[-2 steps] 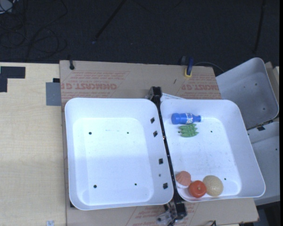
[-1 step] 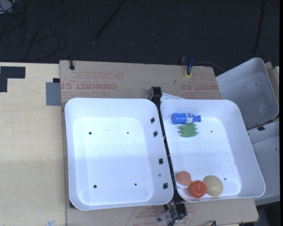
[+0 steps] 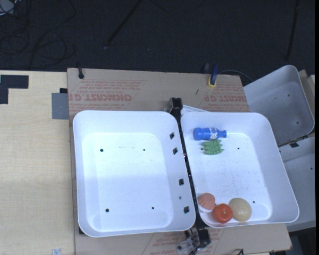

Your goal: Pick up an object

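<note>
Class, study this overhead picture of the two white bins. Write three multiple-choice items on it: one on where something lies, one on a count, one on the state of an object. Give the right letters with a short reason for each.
1. Where does the green toy lie?
A. In the left bin
B. In the right bin, just below the blue bottle
C. On the cardboard outside the bins

2. How many objects lie in the right bin?
A. Two
B. Five
C. Eight

3. How is the blue bottle placed?
A. Standing upright
B. Lying on its side
C. Hanging over the bin rim

Answers:
1. B: the green toy sits just under the blue bottle inside the right bin.
2. B: bottle, green toy, pink piece, red ball and beige ball.
3. B: its long side stretches flat across the bin floor.
</note>
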Controlling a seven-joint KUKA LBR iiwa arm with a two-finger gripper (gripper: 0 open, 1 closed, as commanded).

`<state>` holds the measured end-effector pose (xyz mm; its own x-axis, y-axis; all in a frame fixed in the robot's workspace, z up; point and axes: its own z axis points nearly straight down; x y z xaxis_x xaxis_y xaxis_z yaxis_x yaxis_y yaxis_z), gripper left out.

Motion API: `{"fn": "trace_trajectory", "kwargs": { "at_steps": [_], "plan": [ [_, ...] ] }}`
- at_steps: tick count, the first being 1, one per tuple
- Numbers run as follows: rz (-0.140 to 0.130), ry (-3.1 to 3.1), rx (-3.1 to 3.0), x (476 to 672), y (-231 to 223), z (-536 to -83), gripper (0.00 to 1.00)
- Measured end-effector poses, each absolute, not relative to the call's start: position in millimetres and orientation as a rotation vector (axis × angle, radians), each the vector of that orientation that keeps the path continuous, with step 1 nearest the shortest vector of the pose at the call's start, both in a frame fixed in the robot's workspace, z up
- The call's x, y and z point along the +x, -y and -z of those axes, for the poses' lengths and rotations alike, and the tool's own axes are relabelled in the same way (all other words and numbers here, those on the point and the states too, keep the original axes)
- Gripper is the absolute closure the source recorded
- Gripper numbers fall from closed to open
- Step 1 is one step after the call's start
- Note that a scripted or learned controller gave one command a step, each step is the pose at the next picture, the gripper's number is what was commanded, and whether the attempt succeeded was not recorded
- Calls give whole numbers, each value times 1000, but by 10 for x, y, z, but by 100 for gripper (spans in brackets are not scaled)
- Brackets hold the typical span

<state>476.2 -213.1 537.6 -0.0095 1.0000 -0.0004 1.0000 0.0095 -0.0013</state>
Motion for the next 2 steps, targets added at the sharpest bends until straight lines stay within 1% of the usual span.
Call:
{"fn": "trace_trajectory", "kwargs": {
  "at_steps": [1,2],
  "plan": [
    [-4,2228,-2211,4760,2131,-5284,0],
    [-1,2233,-2209,4762,2131,-5379,0]
  ]
}}
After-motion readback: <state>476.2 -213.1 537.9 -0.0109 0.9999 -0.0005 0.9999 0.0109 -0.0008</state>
